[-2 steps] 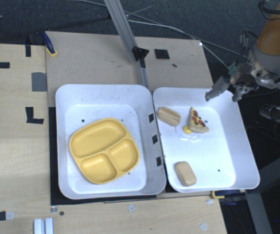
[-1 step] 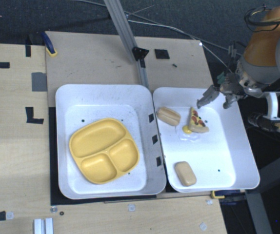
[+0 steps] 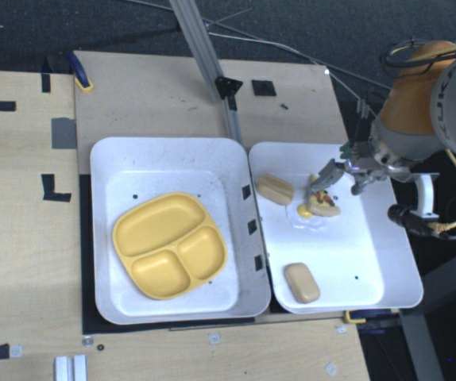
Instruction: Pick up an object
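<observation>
A: Which piece is it going for?

B: By my reading, the small yellow toy (image 3: 322,205) with red and pale bits, right of centre in the frame, in the upper half of the right bin (image 3: 387,284). It looks light and rigid, probably plastic, with an uneven shape, so it could twist or skid on the smooth white floor if pinched off-centre. I'd close across its narrower middle, not on the little protruding parts.

A: And the end effector (image 3: 323,182)?

B: It sits just above the toy, at its upper edge, maybe touching. Whether its jaws are apart or together I cannot tell; the dark tip blurs into the toy. Nothing visibly sits between them.

A: Other things nearby?

B: A tan block (image 3: 275,189) just left of the toy, a second tan block (image 3: 301,282) lower in that bin, and a yellow divided tray (image 3: 170,244) in the left bin (image 3: 105,213).
</observation>
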Controlling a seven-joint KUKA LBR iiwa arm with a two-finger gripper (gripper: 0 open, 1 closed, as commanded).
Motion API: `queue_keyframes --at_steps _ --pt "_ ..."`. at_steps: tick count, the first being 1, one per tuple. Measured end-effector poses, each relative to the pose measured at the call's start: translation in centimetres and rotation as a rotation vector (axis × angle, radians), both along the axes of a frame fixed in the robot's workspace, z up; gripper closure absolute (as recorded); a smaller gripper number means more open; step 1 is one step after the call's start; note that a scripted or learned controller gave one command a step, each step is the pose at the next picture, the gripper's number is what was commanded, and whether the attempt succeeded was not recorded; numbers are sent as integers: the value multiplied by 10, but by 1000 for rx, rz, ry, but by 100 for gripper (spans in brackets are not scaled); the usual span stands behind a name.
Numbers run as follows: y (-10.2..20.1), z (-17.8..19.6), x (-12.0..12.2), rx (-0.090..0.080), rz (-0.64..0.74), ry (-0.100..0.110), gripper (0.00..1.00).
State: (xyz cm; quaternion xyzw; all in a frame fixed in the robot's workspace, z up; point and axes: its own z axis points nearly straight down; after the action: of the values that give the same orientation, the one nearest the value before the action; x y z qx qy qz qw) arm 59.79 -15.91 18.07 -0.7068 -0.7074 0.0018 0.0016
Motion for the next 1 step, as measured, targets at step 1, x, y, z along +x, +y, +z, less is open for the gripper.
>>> queue_keyframes --at_steps 1 --pt "7 -53 -9 0 0 0 0"
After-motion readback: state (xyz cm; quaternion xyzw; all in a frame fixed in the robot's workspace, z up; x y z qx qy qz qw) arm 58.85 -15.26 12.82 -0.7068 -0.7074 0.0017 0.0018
